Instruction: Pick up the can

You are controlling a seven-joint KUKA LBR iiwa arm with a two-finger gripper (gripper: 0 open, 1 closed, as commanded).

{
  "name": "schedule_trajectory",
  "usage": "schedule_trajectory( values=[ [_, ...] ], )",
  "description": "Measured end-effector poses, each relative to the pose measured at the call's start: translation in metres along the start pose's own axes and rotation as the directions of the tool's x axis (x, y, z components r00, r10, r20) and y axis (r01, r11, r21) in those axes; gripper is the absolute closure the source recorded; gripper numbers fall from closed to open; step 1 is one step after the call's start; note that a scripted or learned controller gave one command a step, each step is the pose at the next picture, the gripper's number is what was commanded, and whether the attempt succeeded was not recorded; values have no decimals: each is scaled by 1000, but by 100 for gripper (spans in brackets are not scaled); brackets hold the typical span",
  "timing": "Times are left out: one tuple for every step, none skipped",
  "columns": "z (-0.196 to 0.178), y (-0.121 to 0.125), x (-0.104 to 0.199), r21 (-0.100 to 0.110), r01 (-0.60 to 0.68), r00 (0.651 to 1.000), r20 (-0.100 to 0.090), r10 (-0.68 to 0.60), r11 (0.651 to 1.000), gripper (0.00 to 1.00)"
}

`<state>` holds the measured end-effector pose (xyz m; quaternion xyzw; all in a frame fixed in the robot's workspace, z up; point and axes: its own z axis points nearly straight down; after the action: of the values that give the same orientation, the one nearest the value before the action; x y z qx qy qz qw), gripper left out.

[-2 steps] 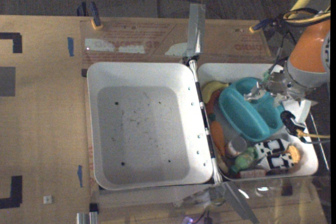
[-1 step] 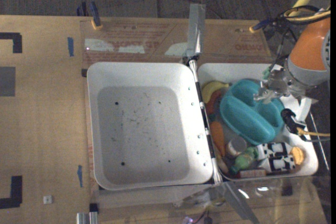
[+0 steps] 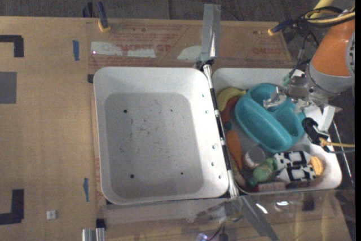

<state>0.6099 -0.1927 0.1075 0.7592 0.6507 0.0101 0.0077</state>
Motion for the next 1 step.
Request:
schedule_trajectory(
  values=[
    [-7, 2, 3, -1, 1, 1000, -4, -1, 1000, 100]
  ],
)
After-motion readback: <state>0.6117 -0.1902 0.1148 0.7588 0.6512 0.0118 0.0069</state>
